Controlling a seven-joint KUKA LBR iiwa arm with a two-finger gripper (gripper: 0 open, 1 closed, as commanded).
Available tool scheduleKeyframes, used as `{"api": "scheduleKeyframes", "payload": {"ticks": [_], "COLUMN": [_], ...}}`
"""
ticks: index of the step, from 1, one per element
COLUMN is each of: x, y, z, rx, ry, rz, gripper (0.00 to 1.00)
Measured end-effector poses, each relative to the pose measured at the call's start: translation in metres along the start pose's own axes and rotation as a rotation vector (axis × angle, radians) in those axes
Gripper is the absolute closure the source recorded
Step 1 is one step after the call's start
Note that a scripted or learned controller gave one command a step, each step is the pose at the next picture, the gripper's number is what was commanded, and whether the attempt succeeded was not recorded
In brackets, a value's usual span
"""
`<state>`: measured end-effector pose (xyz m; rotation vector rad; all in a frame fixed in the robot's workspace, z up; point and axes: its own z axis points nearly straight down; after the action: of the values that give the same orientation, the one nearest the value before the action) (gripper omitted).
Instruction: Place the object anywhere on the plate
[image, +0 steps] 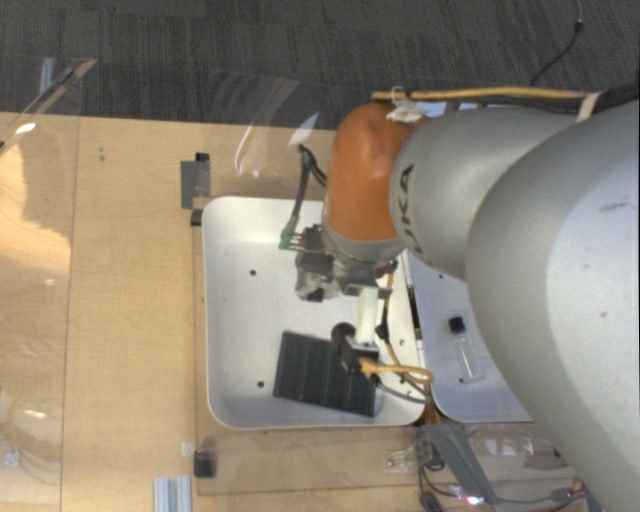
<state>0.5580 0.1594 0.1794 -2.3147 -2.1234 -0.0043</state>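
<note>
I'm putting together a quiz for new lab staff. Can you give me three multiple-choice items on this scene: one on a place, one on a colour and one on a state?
1. Where is the dark ribbed slab?
A) in the bin at the view's left
B) in the bin at the view's right
C) on the bare bench

2. What colour is the band on the arm?
A) blue
B) orange
C) green

3. How does the slab lie?
A) standing on edge
B) flat on the bin floor
C) propped across the rim

Answers:
1 A, it sits inside the left bin, near its lower edge.
2 B, the band above the wrist is plainly orange.
3 B, its whole ribbed top faces the camera, and it lies within the rim.
</note>
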Motion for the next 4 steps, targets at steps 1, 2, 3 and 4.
{"api": "scheduleKeyframes", "payload": {"ticks": [1,2,3,4], "x": [0.065,0.081,0.063,0.029], "y": [0.106,0.057,-0.017,0.057], "z": [-0.017,0.025,0.055,-0.006], "rx": [-0.002,-0.001,0.0,-0.006], "ry": [-0.001,0.0,0.0,-0.002], "rz": [-0.077,-0.605,-0.756,-1.15], "gripper": [1.0,1.0,1.0,1.0]}}
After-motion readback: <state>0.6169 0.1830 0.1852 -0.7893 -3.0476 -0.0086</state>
